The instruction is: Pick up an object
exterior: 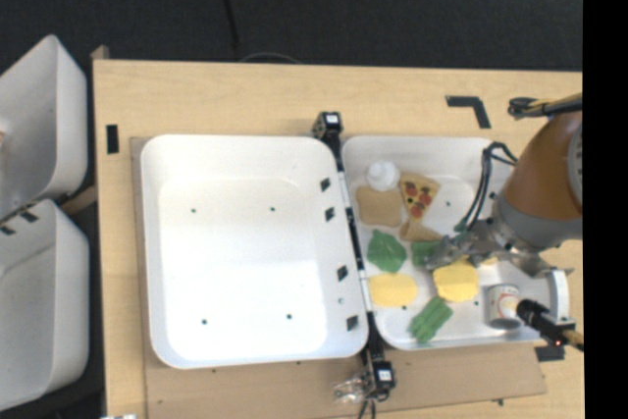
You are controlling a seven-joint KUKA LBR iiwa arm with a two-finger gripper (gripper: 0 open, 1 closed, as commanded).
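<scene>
The right bin (pixel 461 150) holds several small items. A white round piece (pixel 383 176), a pizza slice (pixel 420 196) and a tan flat piece (pixel 378 207) lie at its far side. Two green pieces (pixel 386 250) (pixel 426 254) sit in the middle, with two yellow pieces (pixel 392 289) (pixel 456 283) nearer the front. Another green piece (pixel 430 319) and a silver can (pixel 501 302) lie by the near wall. My gripper (pixel 459 247) is low in this bin, just above the right yellow piece and beside the middle green piece. The arm's orange band (pixel 548 174) rises to its right.
The left bin (pixel 157 211) adjoins the right one along a shared divider (pixel 345 240) with black clips. White boxes (pixel 34 123) stand beyond the bench's left edge. A black bracket (pixel 471 107) lies on the bench behind the right bin.
</scene>
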